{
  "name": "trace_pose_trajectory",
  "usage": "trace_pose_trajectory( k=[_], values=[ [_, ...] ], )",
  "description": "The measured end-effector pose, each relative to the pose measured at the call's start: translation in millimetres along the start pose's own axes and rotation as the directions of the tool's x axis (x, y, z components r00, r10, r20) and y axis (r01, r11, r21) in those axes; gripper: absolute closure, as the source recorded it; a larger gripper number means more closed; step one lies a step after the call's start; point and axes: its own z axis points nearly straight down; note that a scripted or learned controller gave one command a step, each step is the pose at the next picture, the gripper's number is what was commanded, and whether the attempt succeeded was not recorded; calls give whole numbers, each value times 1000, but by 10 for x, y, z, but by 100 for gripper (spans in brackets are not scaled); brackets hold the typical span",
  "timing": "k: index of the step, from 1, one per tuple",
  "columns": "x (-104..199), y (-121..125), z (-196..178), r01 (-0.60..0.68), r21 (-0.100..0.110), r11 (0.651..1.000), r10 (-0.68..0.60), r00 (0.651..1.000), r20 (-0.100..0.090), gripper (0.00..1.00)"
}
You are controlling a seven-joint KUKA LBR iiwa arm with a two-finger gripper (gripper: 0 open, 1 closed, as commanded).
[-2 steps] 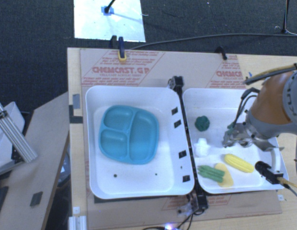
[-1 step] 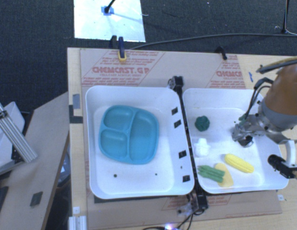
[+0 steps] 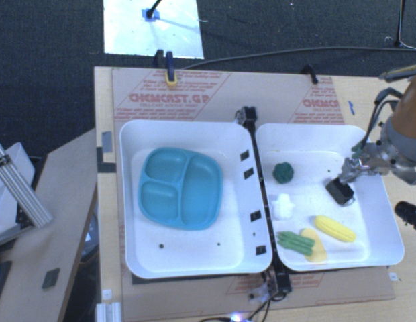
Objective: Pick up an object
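1. Two shallow white bins side by side. Left bin (image 3: 131, 247) given over to a teal divided plate (image 3: 181, 188), lying flat near the middle.
2. Right bin (image 3: 389, 247) stocked with small toy foods: a dark green broccoli-like piece (image 3: 283, 172) toward the far left, a small white piece (image 3: 283, 206) close to the dividing wall, a green pea pod (image 3: 295, 242) overlapping a pale yellow piece (image 3: 317, 247) at the near side, a yellow corn cob (image 3: 335, 229) just right of those. Mostly spread apart, probably to allow grasping one at a time.
3. Gripper (image 3: 349, 174) reaching in from the right, over the right-hand part of the right bin. Impossible to tell how wide open; nothing visibly held.
4. Judged as the approach stage, with no object lifted yet. Nearest candidate: the corn cob, near the gripper on the near side and not touching it.
5. Likely trouble: rounded corn cob prone to rolling or slipping; pod and yellow piece, being overlapped, awkward to separate.
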Motion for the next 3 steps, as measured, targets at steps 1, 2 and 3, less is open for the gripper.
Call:
trace_pose_trajectory(
  k=[1,2,3],
  values=[
    [-2,15,-213,0,4,1000,0,1000,-1,100],
    [434,57,-155,5,5,1000,-5,1000,-3,100],
    [956,51,-243,5,6,1000,-5,1000,-4,100]
  ],
)
